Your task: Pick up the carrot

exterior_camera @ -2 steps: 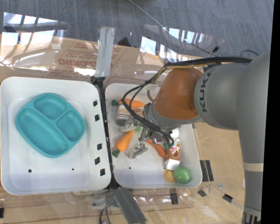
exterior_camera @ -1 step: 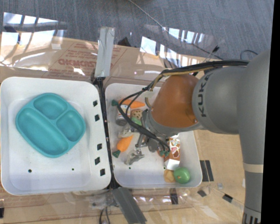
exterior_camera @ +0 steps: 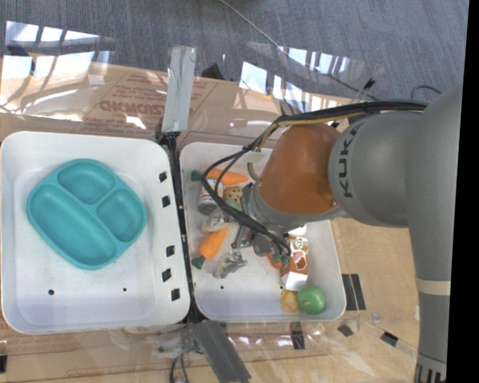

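The arm reaches in from the right of the frame, its orange band hanging over the upper middle of the right bin (exterior_camera: 331, 289). Below it the gripper (exterior_camera: 237, 255) sits low in the bin's centre, a tangle of metal and cable, and whether it is spread or closed I cannot tell from here.

The carrot (exterior_camera: 213, 242) lies just left of the gripper, orange body slanting, green tip pointing to the lower left near the bin's left wall. A second orange carrot-like piece (exterior_camera: 228, 179) rests at the top of the bin, partly under the cables. Lower right, a green apple (exterior_camera: 312, 299) sits beside a small carton (exterior_camera: 297, 267).

Over in the left bin (exterior_camera: 23, 295), a teal divided plate (exterior_camera: 86, 211) lies alone.

This looks like the approach step: nothing visibly held. The next move calls for settling squarely over the carrot, aligned across its slant, then closing.
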`<state>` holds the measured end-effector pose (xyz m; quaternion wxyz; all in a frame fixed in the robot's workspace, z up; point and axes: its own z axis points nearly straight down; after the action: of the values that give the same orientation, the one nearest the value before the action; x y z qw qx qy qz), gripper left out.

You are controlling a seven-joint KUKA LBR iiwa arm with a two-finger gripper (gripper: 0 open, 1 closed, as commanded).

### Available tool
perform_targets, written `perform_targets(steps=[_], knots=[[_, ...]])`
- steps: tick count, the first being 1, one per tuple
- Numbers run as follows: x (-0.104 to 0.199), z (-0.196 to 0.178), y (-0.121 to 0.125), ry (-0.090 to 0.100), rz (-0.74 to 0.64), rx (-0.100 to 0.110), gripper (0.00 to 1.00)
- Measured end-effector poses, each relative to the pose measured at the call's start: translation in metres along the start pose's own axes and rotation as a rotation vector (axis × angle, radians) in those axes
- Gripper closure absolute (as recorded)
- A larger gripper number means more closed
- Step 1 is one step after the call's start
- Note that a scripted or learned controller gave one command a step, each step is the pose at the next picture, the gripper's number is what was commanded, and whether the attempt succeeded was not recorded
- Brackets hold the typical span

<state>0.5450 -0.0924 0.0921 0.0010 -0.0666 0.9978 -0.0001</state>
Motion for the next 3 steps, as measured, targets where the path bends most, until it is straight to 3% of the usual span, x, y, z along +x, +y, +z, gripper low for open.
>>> perform_targets(steps=[2, 3], knots=[[0.015, 0.001, 0.002, 0.007, 0.065, -0.002, 0.00], [0.014, -0.009, 0.004, 0.006, 0.055, -0.002, 1.00]])
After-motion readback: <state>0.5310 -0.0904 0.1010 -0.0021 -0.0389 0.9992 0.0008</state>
